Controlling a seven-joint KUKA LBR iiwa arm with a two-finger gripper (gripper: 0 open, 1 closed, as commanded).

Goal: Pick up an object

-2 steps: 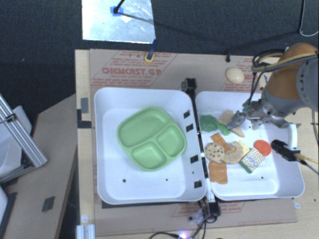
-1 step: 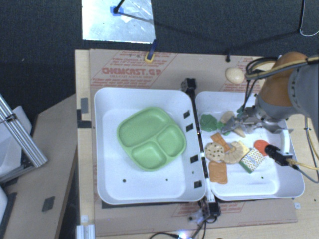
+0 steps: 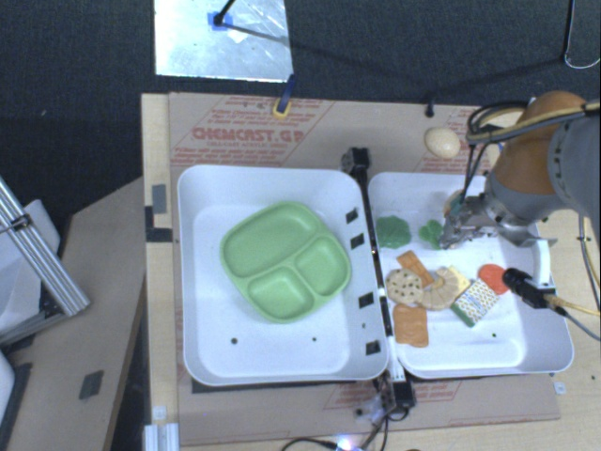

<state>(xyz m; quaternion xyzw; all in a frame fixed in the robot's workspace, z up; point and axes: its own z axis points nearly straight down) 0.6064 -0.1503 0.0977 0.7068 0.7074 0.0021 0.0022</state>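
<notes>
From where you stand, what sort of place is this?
Probably a robotics lab test bench, not a kitchen. A grey arm reaches over two white bins, one holding a green divided plate, the other toy food like a cookie, with cables trailing around.

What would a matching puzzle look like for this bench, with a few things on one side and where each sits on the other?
Things:
1. green tray
2. egg
3. cookie
4. gripper

Places:
A. on the cardboard, behind the right bin
B. in the left bin
C. low over the back of the right bin, by small green pieces
D. mid right bin, among the food pile

Pairs: 1-B, 2-A, 3-D, 4-C
</notes>
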